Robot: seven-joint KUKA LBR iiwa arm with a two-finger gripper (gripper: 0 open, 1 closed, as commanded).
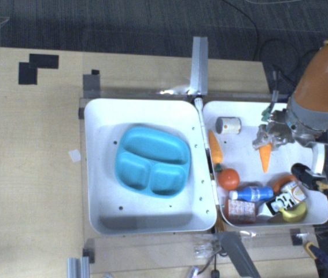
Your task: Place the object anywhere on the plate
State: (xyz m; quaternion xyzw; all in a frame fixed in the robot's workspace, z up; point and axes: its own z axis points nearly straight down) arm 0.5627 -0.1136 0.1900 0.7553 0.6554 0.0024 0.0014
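A blue divided plate (152, 159) lies in the left white bin (100, 172). My gripper (271, 136) hangs over the upper middle of the right bin (320, 213). A small orange carrot (264, 158) sticks out from under it, thick end pinched between the fingers and tip pointing toward the near side. The gripper is shut on this carrot, well to the right of the plate.
The right bin also holds a second carrot (214, 146) along its left wall, a white can (228, 124), a red tomato (228, 179), a blue-capped bottle (253, 193), a banana (294, 213) and several packets. A metal post (199, 62) stands behind the bins' divider.
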